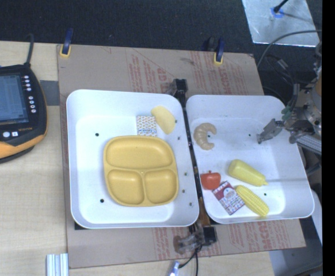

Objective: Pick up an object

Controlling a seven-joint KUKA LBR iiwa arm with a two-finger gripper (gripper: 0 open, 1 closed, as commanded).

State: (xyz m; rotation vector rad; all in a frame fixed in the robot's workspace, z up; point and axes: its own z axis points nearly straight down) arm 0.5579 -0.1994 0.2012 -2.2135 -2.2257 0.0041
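The right bin (282, 105) holds a tan croissant (204, 135), a red tomato (210, 180), a red and white packet (228, 198), a yellow pepper-like piece (247, 172) and a corn cob (252, 200). In the left bin (78, 154) lie a yellow divided plate (140, 169), a pale yellow piece (163, 119) and a small patterned packet (146, 125). My gripper (284, 133) hangs over the right bin's far right part, open, with nothing between its fingers. It is well right of the croissant and above the yellow piece.
A teach pendant (6, 111) with an orange base rests on the bench at the left. Blue clamps (67, 42) pin the cardboard sheet at the back. A black clip (180, 87) joins the two bins at the far side.
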